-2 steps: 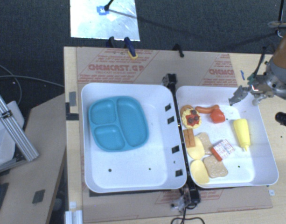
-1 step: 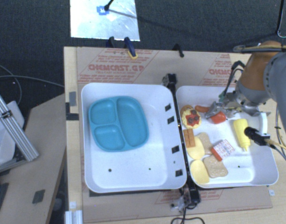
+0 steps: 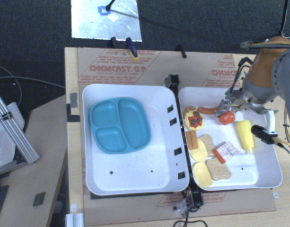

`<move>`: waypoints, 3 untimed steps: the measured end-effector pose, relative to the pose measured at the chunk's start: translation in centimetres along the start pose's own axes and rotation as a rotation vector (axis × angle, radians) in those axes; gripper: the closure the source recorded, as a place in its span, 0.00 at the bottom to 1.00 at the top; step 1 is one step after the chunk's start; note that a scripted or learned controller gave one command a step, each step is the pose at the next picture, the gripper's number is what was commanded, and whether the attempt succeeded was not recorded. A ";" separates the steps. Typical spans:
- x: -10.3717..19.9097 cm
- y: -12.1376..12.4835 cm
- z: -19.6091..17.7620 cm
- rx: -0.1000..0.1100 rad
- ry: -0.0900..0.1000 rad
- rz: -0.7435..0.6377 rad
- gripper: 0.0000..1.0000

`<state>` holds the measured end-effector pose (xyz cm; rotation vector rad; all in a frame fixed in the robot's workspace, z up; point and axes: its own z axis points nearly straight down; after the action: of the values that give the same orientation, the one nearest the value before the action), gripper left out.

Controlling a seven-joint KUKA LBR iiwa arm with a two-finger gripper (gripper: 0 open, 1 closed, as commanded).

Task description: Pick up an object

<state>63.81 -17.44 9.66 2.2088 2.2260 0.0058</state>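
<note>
Your grey arm with the orange band (image 3: 272, 70) reaches in from the right over the right shallow white bin (image 3: 270, 174). Its two-finger gripper (image 3: 225, 109) sits low at the round red tomato-like toy (image 3: 227, 117), touching or just above it; you can't tell how the fingers stand. Left white bin (image 3: 135, 174) holds a blue divided plastic tray (image 3: 120, 125). Near the tomato: yellow mustard bottle (image 3: 245, 135), red sausage (image 3: 208, 110), toast slice (image 3: 218, 169). Cardboard-covered bench (image 3: 116, 65), dark carpet (image 3: 31, 22) around.

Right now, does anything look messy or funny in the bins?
Nothing looks broken or spilled. The toy food lies jumbled in the right bin, while the blue tray sits slightly crooked in the left bin.
</note>
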 end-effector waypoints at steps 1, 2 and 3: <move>7.4 1.4 1.1 0.004 0.001 -0.002 1.00; 14.2 -3.0 -9.5 -0.002 0.004 -0.003 1.00; 20.7 -5.9 -8.8 0.008 0.005 -0.003 1.00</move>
<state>57.67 3.18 18.39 2.2124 2.2354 0.0015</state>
